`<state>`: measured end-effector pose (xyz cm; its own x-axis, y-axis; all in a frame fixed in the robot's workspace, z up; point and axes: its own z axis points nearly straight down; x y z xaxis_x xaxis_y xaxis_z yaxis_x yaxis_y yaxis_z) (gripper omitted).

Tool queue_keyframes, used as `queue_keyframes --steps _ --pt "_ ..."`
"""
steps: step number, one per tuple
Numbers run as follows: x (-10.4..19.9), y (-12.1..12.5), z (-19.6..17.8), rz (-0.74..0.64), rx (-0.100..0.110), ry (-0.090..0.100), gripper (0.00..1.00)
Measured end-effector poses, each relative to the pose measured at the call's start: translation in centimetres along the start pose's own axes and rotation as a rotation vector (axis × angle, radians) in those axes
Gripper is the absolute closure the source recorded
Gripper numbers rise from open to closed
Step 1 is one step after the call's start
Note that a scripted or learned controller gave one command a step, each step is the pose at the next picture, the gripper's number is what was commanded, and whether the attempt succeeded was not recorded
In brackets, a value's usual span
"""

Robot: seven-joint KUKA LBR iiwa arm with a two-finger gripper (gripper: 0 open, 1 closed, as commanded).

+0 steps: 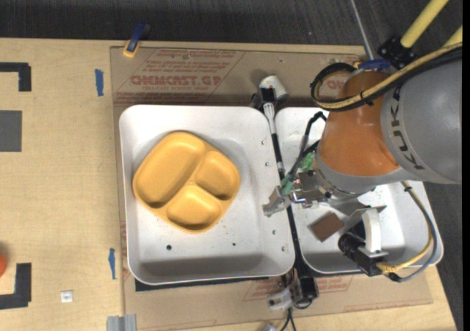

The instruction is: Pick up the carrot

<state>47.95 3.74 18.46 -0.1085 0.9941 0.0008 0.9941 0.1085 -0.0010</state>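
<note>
My gripper (288, 196) hangs low over the left side of the right bin (411, 238), close to the wall shared by the two bins. The grey arm and its orange band (358, 139) cover most of that bin and hide what lies under them. A small brown flat piece (324, 227) shows just below the wrist, on the bin floor. Whether anything is in the gripper's grasp is hidden by the wrist.
The left bin (147, 249) holds a yellow three-part plate (186, 180). A black cable (277, 153) runs along the divide between the bins. Yellow and black cables loop around the wrist. A small red-orange object (2, 265) sits at the bench's far left edge.
</note>
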Motion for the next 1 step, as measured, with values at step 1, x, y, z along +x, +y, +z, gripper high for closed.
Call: queue_keyframes --steps 1 --pt "0.02 0.09 -0.98 0.000 -0.003 0.000 1.00"
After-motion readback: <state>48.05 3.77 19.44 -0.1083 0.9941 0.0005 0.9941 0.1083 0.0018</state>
